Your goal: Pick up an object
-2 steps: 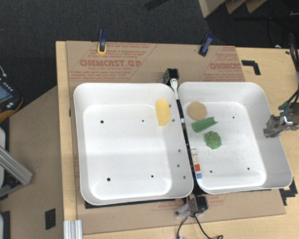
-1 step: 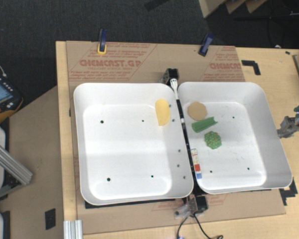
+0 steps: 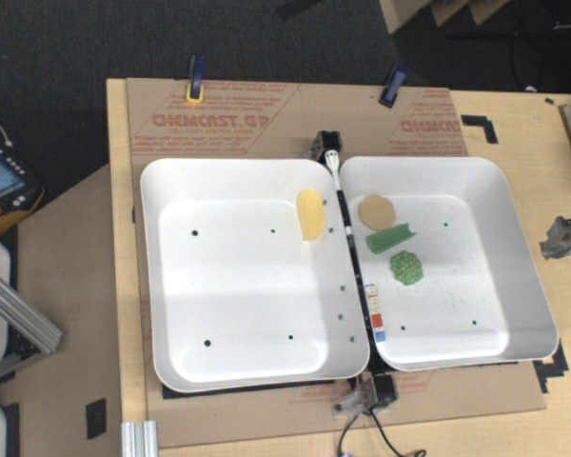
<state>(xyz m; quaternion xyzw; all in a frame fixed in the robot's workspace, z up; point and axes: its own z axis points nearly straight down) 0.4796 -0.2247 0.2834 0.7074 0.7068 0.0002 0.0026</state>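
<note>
- You are looking down on two white bins sitting side by side on the surface: the left bin (image 3: 171,284) and the right bin (image 3: 514,255).
- The yellow piece (image 3: 310,214) is lying alone in the left bin, close against the wall it shares with the right one.
- Three things are clustering near the left wall of the right bin: a tan disc (image 3: 377,211), a green wedge (image 3: 390,238) just below it and nearly touching, and a green ball (image 3: 406,268) just below that.
- A small grey part (image 3: 559,237) is poking in at the right edge, possibly the end effector; you cannot tell whether it is spread or pressed together.
- The ball is looking knobbly and light, probably soft, so it is likely giving under a pinch and gripping well; take it across its middle.
- The disc is lying flat and low, likely hard to get under.
- The yellow piece is offering the least clutter, though the wall beside it is crowding one side; close across its narrow width.
</note>
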